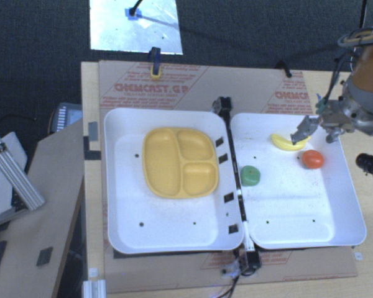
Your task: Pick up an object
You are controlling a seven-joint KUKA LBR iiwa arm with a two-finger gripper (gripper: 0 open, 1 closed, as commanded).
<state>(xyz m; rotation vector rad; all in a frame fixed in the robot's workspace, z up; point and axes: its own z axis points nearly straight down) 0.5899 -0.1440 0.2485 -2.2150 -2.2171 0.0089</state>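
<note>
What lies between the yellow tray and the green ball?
In the camera view, the bins' adjoining rims with black clips lie between the tray and the ball.

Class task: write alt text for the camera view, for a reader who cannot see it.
A grey robot arm's pincer hangs over a yellow banana in the right white bin, which also holds a red-orange fruit and a green ball. The left white bin holds a yellow divided plate.

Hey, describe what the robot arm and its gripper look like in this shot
The arm is grey with an orange-tan band above the wrist, and thin cables loop near its top. The gripper is grey metal, blocky, with slim fingers pointing down and left.
</note>
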